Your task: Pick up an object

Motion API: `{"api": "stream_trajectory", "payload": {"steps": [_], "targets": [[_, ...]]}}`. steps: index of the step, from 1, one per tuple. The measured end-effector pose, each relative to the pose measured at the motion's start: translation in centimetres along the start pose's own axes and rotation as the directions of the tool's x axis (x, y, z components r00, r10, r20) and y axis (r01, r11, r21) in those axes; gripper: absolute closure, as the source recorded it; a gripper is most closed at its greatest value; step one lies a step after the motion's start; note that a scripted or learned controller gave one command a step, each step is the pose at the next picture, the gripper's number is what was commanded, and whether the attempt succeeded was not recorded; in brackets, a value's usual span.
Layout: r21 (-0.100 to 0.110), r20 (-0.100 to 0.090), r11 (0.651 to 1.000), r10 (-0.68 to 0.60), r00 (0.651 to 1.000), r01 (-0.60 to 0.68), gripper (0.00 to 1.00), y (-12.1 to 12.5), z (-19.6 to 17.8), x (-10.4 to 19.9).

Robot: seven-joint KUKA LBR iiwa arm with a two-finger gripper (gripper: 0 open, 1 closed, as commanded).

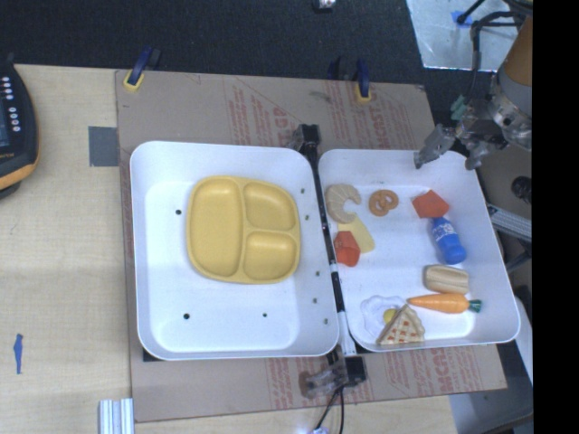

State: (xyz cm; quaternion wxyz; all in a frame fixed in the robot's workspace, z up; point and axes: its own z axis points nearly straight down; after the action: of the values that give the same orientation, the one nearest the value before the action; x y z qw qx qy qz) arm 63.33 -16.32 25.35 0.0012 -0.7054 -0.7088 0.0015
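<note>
Claw (450, 148): fingers spread apart, nothing between them, above right bin's (488, 337) far rim.
Left bin (163, 333): yellow tray (242, 229).
Carrot (440, 304): near front edge.

Two white bins lie side by side on the surface. The left bin (154, 242) holds a yellow divided plate (244, 229). The right bin (488, 242) holds toy foods, among them a carrot (439, 304), a blue bottle (447, 240) and a pretzel (384, 202). The claw (450, 143), fingers spread, hovers above the right bin's far corner.
</note>
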Motion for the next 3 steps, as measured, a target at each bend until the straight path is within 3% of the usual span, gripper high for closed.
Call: {"api": "stream_trajectory", "payload": {"steps": [1, 2, 3], "targets": [[0.005, 0.001, 1.000, 0.003, 1.000, -0.003, 0.00, -1.4, 10.2, -5.1], [-0.003, 0.003, 1.000, -0.004, 1.000, 0.004, 0.00, 1.4, 16.3, -4.8], [-0.002, 0.002, 1.000, -0.005, 1.000, 0.005, 1.00, 1.3, 15.0, -4.9]]}}
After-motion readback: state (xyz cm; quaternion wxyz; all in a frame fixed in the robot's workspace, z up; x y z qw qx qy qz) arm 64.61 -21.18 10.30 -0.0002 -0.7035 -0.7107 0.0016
